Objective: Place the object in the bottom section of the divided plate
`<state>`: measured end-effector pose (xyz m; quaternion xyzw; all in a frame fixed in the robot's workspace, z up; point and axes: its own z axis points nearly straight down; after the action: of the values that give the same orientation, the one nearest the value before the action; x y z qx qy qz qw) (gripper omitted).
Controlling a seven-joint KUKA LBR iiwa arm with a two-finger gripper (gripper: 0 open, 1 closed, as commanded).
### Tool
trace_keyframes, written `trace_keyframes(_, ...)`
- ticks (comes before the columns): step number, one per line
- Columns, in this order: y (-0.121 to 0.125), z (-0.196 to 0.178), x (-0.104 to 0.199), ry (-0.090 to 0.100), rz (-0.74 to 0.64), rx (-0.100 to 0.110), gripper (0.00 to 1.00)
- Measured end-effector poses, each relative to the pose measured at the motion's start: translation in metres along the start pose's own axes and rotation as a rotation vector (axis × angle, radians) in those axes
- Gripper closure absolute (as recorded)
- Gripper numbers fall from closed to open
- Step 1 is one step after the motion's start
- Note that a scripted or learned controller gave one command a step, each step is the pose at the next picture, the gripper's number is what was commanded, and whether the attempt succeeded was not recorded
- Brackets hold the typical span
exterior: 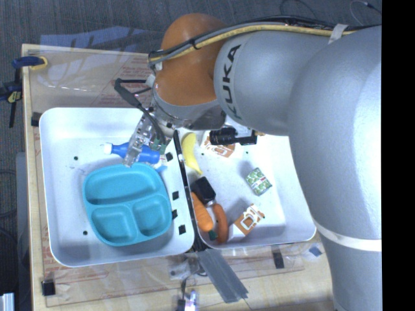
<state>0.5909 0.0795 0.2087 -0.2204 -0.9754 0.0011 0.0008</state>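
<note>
The gripper (139, 145), open or closed I cannot tell, is down over the blue object (121, 150) with a white end, which lies in the left bin (58, 173) just beyond the far rim of the blue divided plate (126, 206), near the bin's right edge.

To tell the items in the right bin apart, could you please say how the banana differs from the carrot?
The banana is yellow; the carrot is orange. The banana lies toward the far end of the right bin, the carrot at its near end. Both are long and lie close to the bin's left wall.
</note>
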Motion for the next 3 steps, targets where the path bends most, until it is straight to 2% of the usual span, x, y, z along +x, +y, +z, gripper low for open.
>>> trace_keyframes(1, 0.000, 0.000, 0.000, 0.000, 0.001, 0.000, 0.00)
trace_keyframes(2, 0.064, -0.038, 0.033, -0.003, -0.154, -0.003, 0.00)
trace_keyframes(3, 0.069, -0.158, 0.046, -0.002, 0.440, -0.002, 0.00)
